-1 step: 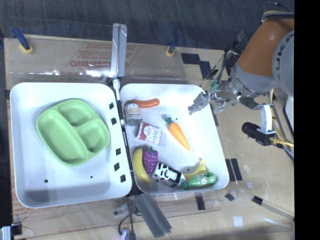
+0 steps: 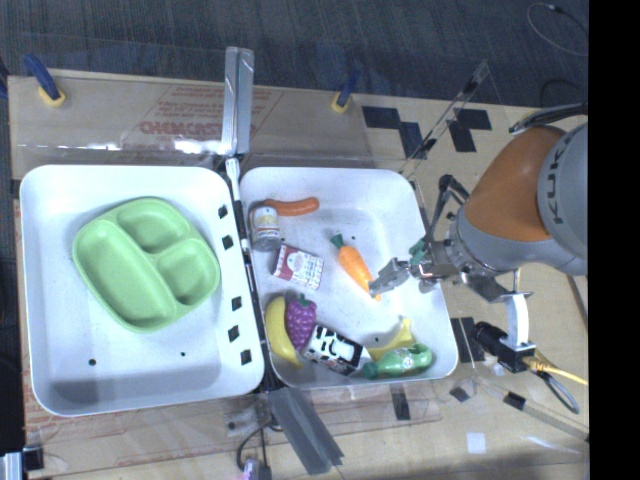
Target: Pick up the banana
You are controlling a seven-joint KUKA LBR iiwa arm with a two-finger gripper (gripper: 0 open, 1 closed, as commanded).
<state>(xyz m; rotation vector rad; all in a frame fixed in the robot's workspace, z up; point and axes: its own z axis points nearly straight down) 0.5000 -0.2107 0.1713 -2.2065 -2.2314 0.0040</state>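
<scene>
1. Gripper [image 2: 385, 280]: hangs over the right bin [image 2: 405, 190], toward its right wall, just beside the carrot [image 2: 352, 262]; nothing sits between its fingers, and whether they are spread cannot be told.
2. Banana [image 2: 279, 332]: lies along the right bin's left wall near the front-left corner, touching the purple grapes [image 2: 300, 317].
3. Step: travel across the bin toward that corner, then descend along the banana's exposed left side.
4. Crowding: small carton [image 2: 298, 266], black-and-white packet [image 2: 333, 348] and green vegetable [image 2: 400, 361] fill the front edge.
5. Open room: bare floor at the bin's back-right; left bin [image 2: 40, 298] carries a green divided plate [image 2: 147, 261].
</scene>
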